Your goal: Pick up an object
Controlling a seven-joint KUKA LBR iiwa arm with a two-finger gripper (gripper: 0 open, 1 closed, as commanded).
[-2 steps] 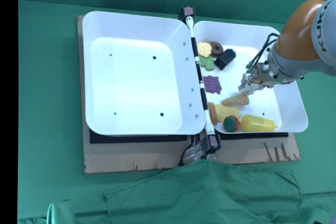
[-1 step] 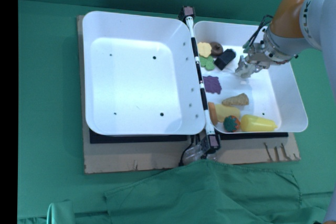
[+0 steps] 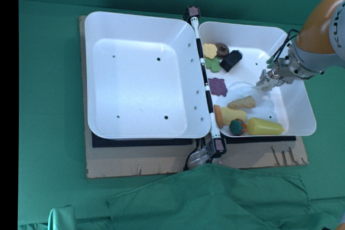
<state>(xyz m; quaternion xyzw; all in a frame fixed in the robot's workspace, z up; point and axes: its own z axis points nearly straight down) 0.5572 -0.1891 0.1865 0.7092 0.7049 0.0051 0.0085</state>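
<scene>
The right white bin (image 3: 294,110) holds several small toys: a yellow flower shape (image 3: 209,50), a brown ring (image 3: 221,50), a black block (image 3: 230,60), a green piece (image 3: 213,64), a purple flat piece (image 3: 218,85), a tan wedge (image 3: 242,102), an orange and yellow piece (image 3: 228,115), a red-green ball (image 3: 237,126) and a yellow bottle shape (image 3: 263,126). My gripper (image 3: 265,82) hangs low over the bin's right middle, just right of a clear, hard-to-see item (image 3: 249,88). Nothing visible sits between its fingertips.
The left white bin (image 3: 141,74) lies beside the right one, parted by a black-and-white bar (image 3: 202,70). Both rest on cardboard (image 3: 108,161) over green cloth. A folded green sheet (image 3: 215,196) covers the front.
</scene>
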